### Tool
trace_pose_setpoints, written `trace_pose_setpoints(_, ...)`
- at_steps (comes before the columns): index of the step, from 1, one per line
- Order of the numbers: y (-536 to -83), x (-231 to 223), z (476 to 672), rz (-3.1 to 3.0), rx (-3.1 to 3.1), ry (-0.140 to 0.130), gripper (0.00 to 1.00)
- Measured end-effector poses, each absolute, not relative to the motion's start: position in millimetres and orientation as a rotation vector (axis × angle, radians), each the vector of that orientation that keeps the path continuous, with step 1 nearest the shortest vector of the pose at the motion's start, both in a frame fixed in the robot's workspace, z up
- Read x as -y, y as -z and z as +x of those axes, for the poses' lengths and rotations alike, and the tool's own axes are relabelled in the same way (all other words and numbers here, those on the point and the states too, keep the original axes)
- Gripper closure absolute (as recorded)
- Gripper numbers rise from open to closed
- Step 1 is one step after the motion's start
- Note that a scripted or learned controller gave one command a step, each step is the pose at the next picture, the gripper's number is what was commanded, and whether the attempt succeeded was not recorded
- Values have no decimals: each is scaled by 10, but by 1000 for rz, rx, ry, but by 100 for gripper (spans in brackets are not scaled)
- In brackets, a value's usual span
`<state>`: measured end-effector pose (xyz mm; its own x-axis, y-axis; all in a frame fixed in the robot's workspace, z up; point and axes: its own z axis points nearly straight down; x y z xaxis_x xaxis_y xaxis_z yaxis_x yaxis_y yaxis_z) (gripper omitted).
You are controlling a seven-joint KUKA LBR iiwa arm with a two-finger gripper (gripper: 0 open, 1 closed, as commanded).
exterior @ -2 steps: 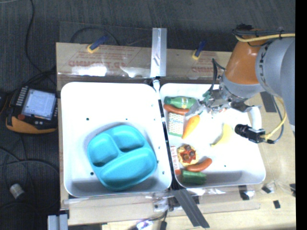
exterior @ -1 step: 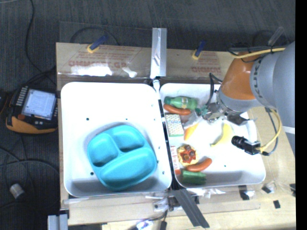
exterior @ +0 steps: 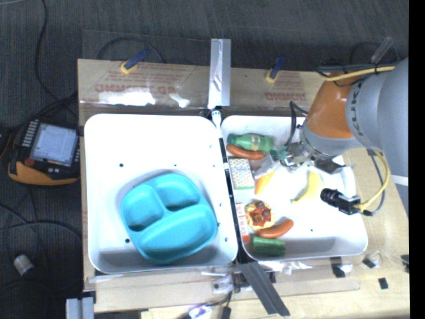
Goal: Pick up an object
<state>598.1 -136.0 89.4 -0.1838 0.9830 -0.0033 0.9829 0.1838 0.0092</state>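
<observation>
The right bin (exterior: 345,241) holds several toy foods: a green bottle (exterior: 251,141), a red-orange sausage (exterior: 244,153) below it, a checkered packet (exterior: 240,173), an orange wedge (exterior: 263,180), a yellow banana (exterior: 307,185), a pizza slice (exterior: 258,212), a red hot dog (exterior: 275,228) and a dark green piece (exterior: 267,245). My gripper (exterior: 289,155) is low in the bin's upper middle, just right of the green bottle and above the banana. The arm's orange band (exterior: 330,111) stands above it.
The left bin (exterior: 106,138) carries a blue divided plate (exterior: 169,214). A black part on a yellow cable (exterior: 339,199) hangs over the right bin's right side. A handheld console (exterior: 48,150) lies on the floor to the left.
</observation>
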Motion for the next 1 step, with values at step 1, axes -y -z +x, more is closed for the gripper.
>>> trace_pose_setpoints(1,-997,1352,5991,2001,-2410,-12,100)
